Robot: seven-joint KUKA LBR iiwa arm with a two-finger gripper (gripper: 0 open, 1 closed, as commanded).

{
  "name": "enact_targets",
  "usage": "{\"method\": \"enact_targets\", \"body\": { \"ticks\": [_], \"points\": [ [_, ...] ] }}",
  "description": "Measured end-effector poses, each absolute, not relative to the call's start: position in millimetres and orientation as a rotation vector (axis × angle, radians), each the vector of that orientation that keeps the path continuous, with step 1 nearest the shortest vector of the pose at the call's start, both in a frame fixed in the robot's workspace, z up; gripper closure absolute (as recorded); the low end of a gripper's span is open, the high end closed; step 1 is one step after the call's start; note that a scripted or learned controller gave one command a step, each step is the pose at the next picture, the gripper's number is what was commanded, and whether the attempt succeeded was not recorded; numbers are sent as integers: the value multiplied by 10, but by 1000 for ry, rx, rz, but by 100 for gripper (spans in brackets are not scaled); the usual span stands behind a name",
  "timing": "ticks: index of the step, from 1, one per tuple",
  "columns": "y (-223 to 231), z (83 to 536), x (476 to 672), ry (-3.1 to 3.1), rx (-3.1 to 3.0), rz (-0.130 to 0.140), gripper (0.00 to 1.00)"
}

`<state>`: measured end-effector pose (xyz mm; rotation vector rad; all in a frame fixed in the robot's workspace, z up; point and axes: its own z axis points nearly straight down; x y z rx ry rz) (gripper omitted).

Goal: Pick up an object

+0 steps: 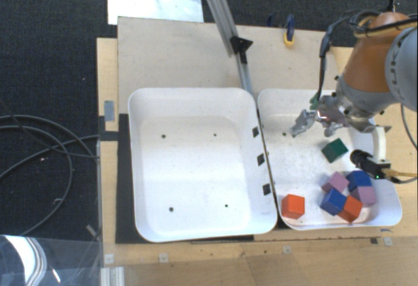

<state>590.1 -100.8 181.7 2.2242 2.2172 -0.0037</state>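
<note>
Nearest the front rim of the right bin [392,216]: orange cube [293,206] alone toward the front-left corner, then a tight cluster at the front-right corner: blue block [333,201], second orange block [352,208], two mauve ones [337,181], another blue [359,179]. Further back, green block [335,149] lies by itself mid-bin, tilted on the diagonal.

Gripper [302,125] hangs over the bin's back-left area, fingers slightly spread, nothing between them. Green block is the closest candidate: it lies toward the front and right of the pincer, near but clear of it. My read: it has to shift front-right and drop, wrist turned to match the block's diagonal.

Left bin [140,147] sits edge to edge with the right one. Both rest on a pale board over the wooden bench [108,56]; dark carpet and loose cables [39,141] off its left edge.
</note>
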Motion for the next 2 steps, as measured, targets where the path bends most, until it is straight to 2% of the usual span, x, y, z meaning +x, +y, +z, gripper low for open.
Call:
{"method": "enact_targets", "body": {
  "ticks": [1,2],
  "points": [
    [-1723,1162,5859,2210,2196,15,0],
    [-1505,1763,5883,2224,2208,9,0]
  ]
}}
